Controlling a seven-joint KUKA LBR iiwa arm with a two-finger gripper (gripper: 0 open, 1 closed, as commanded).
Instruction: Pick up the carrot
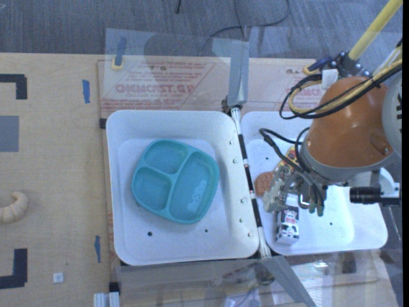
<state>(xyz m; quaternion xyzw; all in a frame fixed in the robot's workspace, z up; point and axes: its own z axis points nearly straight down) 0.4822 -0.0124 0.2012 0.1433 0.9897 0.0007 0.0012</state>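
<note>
- While reaching in from the right, hanging low over the right bin (348, 230): grey arm with orange band (348, 123), gripper (293, 197) below it near that bin's left wall.
- Gripper's open-or-closed state: cannot tell, too cluttered and blurred; nothing seen clamped in it.
- Carrot: not sure. Orange-yellow sliver (293, 153) peeking out at the wrist's left edge, in the right bin's upper half, mostly hidden by the arm; may be it, cannot confirm.
- Round brown disc (262, 183) flat on the right bin floor, just left of the gripper, near the divider between the 2 bins.
- Small black-and-white carton (287, 226) lying just below the gripper, close to the right bin's front-left corner; touching the gripper or not, cannot tell.
- Left bin (131, 238) holding 1 teal plate (176, 181) with 3 compartments, roughly centred, turned at an angle to the bin walls.
- Pale curved croissant-like piece (13, 207) on the wooden bench (51, 139), far left, well apart from both bins.
- Black cables (300, 104) and a yellow hose (377, 21) running off the arm toward the upper right.
- Clear sheet with red lettering (160, 85) lying flat behind the left bin.
</note>
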